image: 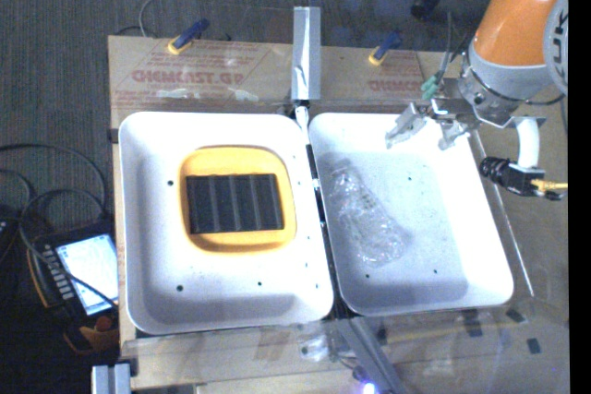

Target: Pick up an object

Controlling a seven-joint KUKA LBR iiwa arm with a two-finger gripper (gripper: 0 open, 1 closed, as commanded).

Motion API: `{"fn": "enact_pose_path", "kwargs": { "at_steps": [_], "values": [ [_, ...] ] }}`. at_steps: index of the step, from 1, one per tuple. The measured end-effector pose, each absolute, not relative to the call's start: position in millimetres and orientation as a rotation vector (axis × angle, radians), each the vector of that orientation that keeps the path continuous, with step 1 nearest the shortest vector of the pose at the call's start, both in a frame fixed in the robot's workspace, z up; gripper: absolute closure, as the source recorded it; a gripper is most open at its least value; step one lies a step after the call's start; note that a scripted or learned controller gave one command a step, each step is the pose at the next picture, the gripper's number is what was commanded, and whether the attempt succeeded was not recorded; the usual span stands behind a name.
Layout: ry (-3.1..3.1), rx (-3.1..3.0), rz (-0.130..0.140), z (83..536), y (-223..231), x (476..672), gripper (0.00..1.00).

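Observation:
A crumpled clear plastic bag (365, 212) lies in the right bin (480, 286), left of its middle. In the left bin (148, 291) rests a yellow tray with a black ribbed insert (235, 201). My gripper (427, 132) hovers over the far edge of the right bin, above and to the right of the bag. Its two fingers are spread apart with nothing between them.
The orange and grey arm (522, 23) reaches in from the upper right. A metal divider post (306, 51) stands behind the seam between the bins. Two blue and yellow clamps (187, 34) hold the cardboard backing. A handheld device (78, 268) lies on the floor at left.

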State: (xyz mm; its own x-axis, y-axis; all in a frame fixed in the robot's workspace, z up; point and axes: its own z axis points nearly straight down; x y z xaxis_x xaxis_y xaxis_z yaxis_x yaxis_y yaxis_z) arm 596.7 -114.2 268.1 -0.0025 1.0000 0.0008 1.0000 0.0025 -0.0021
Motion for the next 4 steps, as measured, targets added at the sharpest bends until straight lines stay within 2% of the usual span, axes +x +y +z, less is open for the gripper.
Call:
{"fn": "enact_pose_path", "kwargs": {
  "at_steps": [1,2,3,4],
  "values": [
    [-2.14,-2.298,0.001,277.9,-129.0,512.7,0.0],
    [-2.111,-2.326,0.004,224.8,-144.5,542.0,0.0],
    [-1.825,-2.553,0.004,184.6,-66.2,508.8,0.0],
    [-1.824,-2.551,0.005,192.8,-66.1,509.3,1.0]
  ]
}}
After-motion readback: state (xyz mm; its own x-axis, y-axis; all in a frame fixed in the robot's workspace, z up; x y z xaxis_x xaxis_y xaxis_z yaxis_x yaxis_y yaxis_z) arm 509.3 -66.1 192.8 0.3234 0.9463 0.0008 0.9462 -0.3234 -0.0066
